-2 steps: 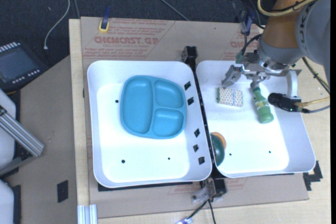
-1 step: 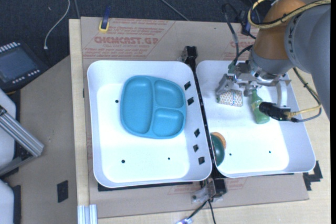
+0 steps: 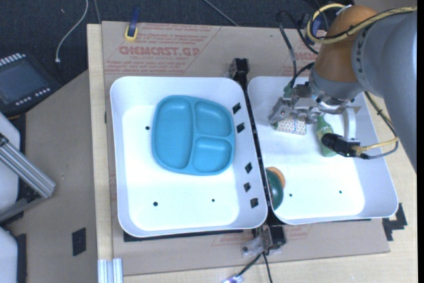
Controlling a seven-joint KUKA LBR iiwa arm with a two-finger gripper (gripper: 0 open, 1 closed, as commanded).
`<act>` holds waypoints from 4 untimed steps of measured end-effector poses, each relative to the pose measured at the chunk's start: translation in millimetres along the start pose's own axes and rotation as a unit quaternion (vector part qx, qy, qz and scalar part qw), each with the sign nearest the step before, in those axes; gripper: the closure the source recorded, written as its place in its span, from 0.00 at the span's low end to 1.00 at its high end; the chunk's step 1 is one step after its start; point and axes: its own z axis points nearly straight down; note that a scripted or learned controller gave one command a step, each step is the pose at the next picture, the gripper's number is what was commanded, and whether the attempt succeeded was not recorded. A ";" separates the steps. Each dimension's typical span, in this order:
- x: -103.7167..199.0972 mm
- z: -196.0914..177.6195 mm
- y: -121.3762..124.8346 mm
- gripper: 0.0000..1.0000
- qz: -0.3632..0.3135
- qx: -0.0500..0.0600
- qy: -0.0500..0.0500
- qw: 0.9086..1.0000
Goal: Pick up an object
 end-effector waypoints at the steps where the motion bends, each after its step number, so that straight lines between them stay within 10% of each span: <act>1: 1.5 -15.8 4.0 1.00 0.000 -0.007 0.001 1.000; 4: -7.4 -192.7 7.1 1.00 -0.001 -0.003 0.000 1.000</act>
